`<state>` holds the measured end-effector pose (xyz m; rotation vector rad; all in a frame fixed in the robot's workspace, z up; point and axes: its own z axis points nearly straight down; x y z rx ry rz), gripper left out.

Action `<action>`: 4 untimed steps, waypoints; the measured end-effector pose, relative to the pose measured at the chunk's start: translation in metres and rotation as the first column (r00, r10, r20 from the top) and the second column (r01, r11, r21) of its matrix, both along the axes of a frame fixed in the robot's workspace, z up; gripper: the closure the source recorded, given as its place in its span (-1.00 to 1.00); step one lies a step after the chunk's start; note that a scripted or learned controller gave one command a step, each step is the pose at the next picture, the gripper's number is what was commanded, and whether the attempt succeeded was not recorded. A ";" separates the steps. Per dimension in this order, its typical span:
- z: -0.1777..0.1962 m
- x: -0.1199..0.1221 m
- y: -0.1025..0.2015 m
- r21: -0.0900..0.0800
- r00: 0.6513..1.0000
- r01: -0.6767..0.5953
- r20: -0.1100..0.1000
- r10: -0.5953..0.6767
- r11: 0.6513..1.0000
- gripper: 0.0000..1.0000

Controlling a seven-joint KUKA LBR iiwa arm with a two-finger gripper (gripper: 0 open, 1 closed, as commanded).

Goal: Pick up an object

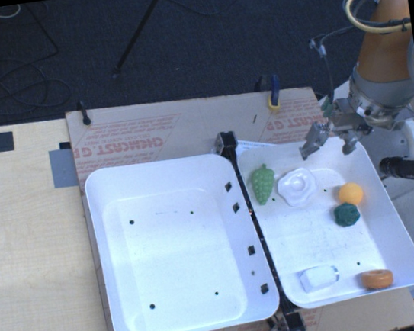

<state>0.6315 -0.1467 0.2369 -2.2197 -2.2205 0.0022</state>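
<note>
The right bin [404, 247] holds several objects: a light green bumpy piece [263, 183], a white lumpy piece [296, 187], an orange ball [351, 193], a dark green ball [346, 214], a white block [318, 277] and an orange disc [377, 279]. My gripper [330, 145] hangs above the bin's far right rim, behind the white lumpy piece and the orange ball. Its two fingers stand spread apart and open, with nothing between them.
The left bin [106, 214] sits beside the right one, with a black divider strip [245, 217] between them. Both rest on a cardboard sheet [148, 135]. A clamp [274, 97] stands at the cardboard's far edge. The grey arm with its orange band [385, 15] rises at the right.
</note>
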 end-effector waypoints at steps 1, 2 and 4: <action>-0.120 0.009 -0.007 0.002 1.000 0.001 -0.011 -0.001 1.000 -1.00; -0.152 0.011 0.001 0.001 1.000 -0.001 -0.004 0.001 1.000 -1.00; -0.125 0.014 -0.001 0.000 1.000 0.002 0.006 -0.002 1.000 1.00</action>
